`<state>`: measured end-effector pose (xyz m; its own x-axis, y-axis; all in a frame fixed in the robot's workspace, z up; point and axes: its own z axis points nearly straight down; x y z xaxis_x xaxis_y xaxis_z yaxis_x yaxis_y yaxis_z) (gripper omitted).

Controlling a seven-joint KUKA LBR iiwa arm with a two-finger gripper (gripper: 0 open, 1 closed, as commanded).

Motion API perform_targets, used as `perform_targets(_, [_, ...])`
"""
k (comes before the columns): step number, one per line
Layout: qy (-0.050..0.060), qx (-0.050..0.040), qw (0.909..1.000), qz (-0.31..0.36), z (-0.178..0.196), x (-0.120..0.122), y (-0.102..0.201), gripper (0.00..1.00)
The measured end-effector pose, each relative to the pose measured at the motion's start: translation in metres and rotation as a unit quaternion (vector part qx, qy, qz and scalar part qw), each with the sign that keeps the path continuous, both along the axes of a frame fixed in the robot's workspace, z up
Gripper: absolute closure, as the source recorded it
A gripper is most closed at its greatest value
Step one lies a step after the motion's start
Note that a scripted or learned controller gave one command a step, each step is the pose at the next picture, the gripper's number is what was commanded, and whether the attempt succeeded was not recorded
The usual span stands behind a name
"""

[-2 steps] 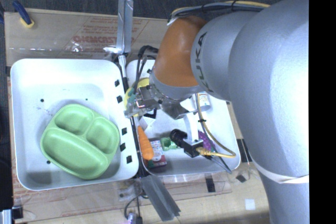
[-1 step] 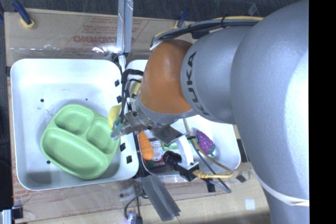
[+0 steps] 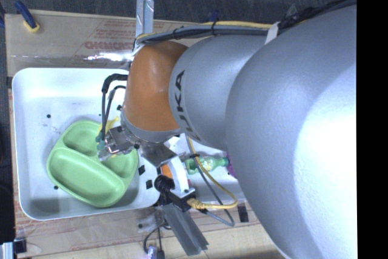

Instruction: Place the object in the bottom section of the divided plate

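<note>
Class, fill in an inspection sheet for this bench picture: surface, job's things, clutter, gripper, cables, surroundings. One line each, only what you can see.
Surface: white bin on a brown bench, seen at a slant from above.
Job's things: green divided plate lying in the bin; its large section faces the lower left. The object to be placed cannot be made out.
Clutter: small green and orange items under the arm, too hidden to name.
Gripper: gripper low over the plate's right part; whether it holds anything cannot be told.
Cables: black cables loop beside the orange band; a yellow cable hangs below.
Surroundings: dark floor beyond the bench; blue clamp at the bench's upper left corner.
</note>
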<state>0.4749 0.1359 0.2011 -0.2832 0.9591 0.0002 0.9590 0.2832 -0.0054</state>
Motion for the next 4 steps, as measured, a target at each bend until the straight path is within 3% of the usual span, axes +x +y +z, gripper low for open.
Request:
perform_targets(1, [0.000, 0.0002, 0.9999, 0.012, 0.009, 0.000, 0.049, 1.00])
perform_targets(2, [0.001, -0.0007, 0.9995, -0.032, -0.078, -0.001, 0.029, 1.00])
perform_targets(3, [0.000, -0.0005, 0.9995, -0.033, -0.078, 0.000, 0.029, 0.00])
perform_targets(4, [-0.002, 0.0003, 0.9914, -0.131, 0.062, 0.001, 0.000, 0.00])
